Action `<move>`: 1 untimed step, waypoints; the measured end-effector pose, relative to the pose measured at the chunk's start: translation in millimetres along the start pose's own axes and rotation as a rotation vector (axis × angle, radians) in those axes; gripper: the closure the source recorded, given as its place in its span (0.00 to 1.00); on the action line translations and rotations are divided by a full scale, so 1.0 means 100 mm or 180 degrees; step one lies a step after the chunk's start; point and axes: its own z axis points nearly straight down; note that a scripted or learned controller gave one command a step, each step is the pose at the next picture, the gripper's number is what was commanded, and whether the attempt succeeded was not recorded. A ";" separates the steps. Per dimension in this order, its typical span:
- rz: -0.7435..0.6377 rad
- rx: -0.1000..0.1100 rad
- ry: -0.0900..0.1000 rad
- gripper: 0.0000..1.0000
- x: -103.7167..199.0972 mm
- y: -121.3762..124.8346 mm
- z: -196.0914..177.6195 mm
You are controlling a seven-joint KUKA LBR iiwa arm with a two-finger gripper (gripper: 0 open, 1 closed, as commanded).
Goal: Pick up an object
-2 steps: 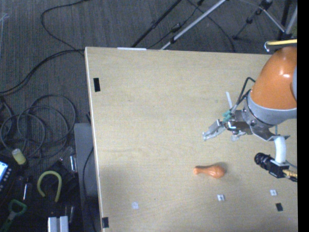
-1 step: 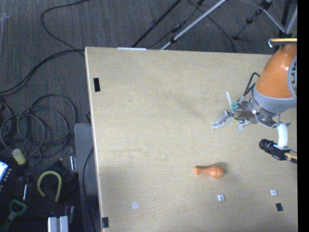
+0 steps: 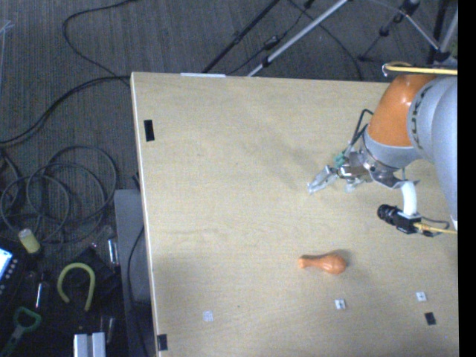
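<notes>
An orange, gourd-shaped object (image 3: 325, 262) lies on its side on the tan bench top (image 3: 223, 199), its thin neck pointing left. My gripper (image 3: 331, 185) hangs at the right, beyond the object and apart from it. Its two metal fingers are spread open with nothing between them. Behind it rise the orange band (image 3: 390, 117) and the grey arm (image 3: 439, 132), coming in from the right edge.
Small white tags (image 3: 340, 303) and black marks (image 3: 149, 130) dot the bench top. Its left edge (image 3: 141, 199) drops to a floor strewn with cables (image 3: 59, 192) and tools. Tripod legs (image 3: 320, 13) stand behind the bench. A black fitting (image 3: 394, 216) hangs under the wrist.
</notes>
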 end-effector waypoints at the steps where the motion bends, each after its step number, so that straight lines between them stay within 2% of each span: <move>1: -0.0211 -0.0004 -0.0001 0.00 0.41 0.29 -0.01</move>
